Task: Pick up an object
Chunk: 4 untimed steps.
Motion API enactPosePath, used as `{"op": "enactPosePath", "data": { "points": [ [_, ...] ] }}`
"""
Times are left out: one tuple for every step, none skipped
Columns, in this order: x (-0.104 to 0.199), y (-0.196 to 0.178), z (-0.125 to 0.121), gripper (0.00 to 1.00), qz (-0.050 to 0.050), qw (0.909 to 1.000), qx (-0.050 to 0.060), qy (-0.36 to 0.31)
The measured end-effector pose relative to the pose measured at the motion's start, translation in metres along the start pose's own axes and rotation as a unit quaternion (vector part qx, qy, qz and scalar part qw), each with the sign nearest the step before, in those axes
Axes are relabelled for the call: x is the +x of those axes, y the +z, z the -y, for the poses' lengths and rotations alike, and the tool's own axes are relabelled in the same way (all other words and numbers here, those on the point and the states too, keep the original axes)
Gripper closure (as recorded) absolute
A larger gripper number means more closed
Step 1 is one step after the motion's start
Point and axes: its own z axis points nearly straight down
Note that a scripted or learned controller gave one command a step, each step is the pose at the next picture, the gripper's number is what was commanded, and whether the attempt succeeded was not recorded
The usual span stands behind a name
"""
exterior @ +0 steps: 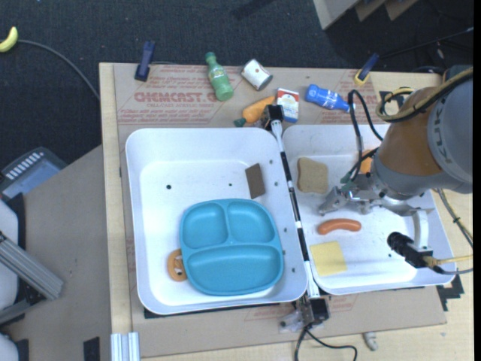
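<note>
Grey arm with an orange band, reaching in from the right over the right-hand shallow white bin, with its gripper low above the bin floor. Whether the gripper is open or closed cannot be told from this angle, and no object can be seen in its hold. Three candidates lie in this bin: a tan bread-slice toy toward the far left, just beside the gripper; a red sausage-shaped toy immediately on the gripper's near side; and a flat yellow square slice nearer again, close to the bin's near wall. The left-hand shallow white bin holds a blue divided plastic plate and a small brown rectangular block, both well apart from the gripper. Judged step: alignment before a grasp, with the red sausage-shaped toy the likeliest target. For a sound grasp, the gripper should be centred over the toy's middle, closing across its short width rather than along its length, and lowered until it brackets the body. A smooth, rounded toy may roll or slip out if gripped off-centre. The thin yellow slice offers little to grip.
</note>
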Motion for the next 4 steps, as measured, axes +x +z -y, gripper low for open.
{"op": "enactPosePath", "data": {
  "points": [
    [0.006,0.0,0.032,0.0,0.0,1.0,0.0,0.0],
    [0.007,-0.01,0.031,1.0,0.0,1.0,-0.001,0.0],
    [0.007,-0.01,0.031,0.0,0.0,1.0,-0.001,0.0],
    [0.01,0.0,0.071,0.0,0.0,1.0,0.0,0.0]
  ]
}}
